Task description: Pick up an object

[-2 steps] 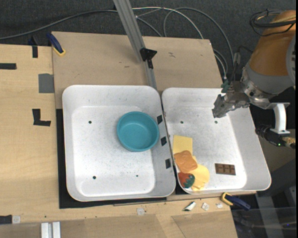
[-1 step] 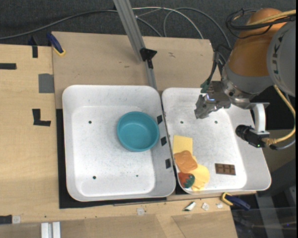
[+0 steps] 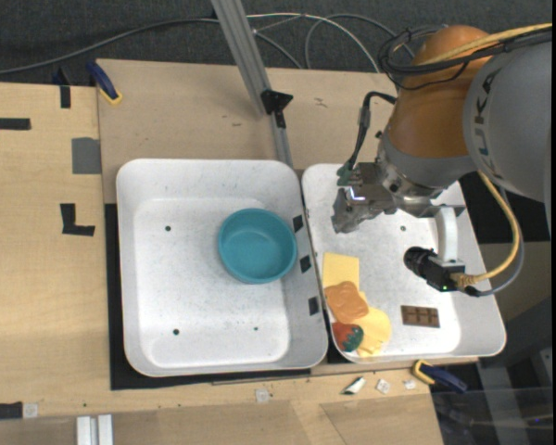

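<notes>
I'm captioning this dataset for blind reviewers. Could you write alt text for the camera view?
A grey arm with an orange band holds its end effector over the right shallow white bin, above a yellow, orange and green pile of soft items and a small brown rectangular block. The left shallow white bin holds a round teal bowl.

A bowl [image 3: 256, 245] sits in the bin [image 3: 148, 193] left of the fingers [image 3: 345, 219]; a brown block [image 3: 419, 316] lies right of the food pile [image 3: 352, 309] below the fingers.
</notes>
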You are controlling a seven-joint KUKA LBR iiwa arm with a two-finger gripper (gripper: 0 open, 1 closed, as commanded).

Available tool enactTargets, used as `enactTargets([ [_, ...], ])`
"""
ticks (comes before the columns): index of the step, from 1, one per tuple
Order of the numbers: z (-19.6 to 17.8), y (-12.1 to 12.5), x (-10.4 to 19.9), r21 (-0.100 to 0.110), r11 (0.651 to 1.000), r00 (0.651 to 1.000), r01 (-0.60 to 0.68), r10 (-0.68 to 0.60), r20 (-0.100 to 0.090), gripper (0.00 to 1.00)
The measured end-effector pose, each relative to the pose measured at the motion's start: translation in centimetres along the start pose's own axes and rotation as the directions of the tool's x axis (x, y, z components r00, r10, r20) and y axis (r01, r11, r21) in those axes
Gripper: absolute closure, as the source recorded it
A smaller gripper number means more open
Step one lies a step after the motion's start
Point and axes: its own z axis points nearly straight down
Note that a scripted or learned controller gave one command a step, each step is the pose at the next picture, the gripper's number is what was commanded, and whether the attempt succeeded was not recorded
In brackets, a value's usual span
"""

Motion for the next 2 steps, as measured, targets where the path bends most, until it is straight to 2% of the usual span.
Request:
enactTargets([
  [1, 0.6, -0.4, 4.3, 0.0, 1.0, 1.0, -0.001, 0.001, 0.001, 1.0],
  [2, 1.0, -0.5, 10.2, 0.0, 1.0, 1.0, 0.001, -0.001, 0.0, 1.0],
])
